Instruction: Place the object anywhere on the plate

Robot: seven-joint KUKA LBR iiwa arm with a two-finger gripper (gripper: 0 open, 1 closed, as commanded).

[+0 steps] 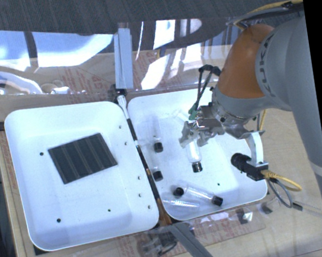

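Note:
The plate [83, 157] is a dark ribbed rectangle lying flat in the left bin [38, 227]. Several clear vials with black caps lie in the right bin [248, 192]. My gripper [193, 138] hovers over the middle of the right bin, far from the plate. One vial [195, 157] lies directly beneath it, its black cap pointing toward the front edge and its upper end hidden under the gripper. Whether the gripper touches this vial is unclear.
Another vial [157, 142] stands near the divider between the bins. Two more vials [198, 195] lie near the right bin's front edge, and a small black cap [157, 175] sits by the divider. A black fitting [246, 166] on the arm hangs over the right side.

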